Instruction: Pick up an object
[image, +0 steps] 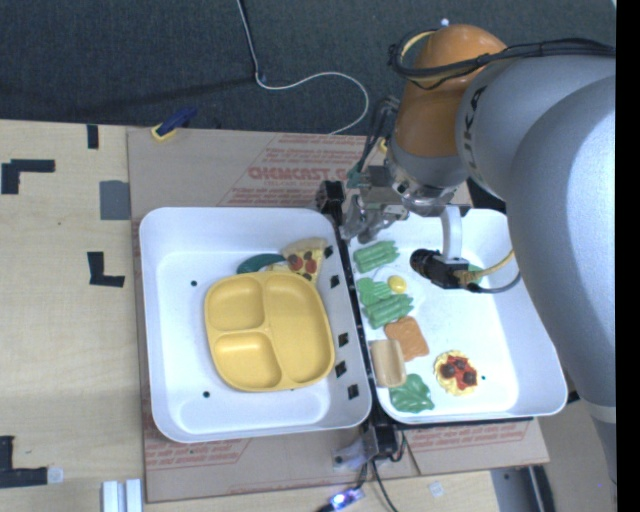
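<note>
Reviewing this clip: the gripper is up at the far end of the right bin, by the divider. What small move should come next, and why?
Probably a short, straight descent. The gripper hangs just beyond a green toy food piece, the nearest item in the right bin. Nothing shows between its fingers, so nothing is grasped yet.

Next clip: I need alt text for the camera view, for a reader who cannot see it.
A grey arm with an orange band reaches in from the right, its hand over the top-left corner of the right bin, just above green toy food among other small toy food pieces. The left bin holds a yellow divided plate with a pizza slice beside it.
</note>
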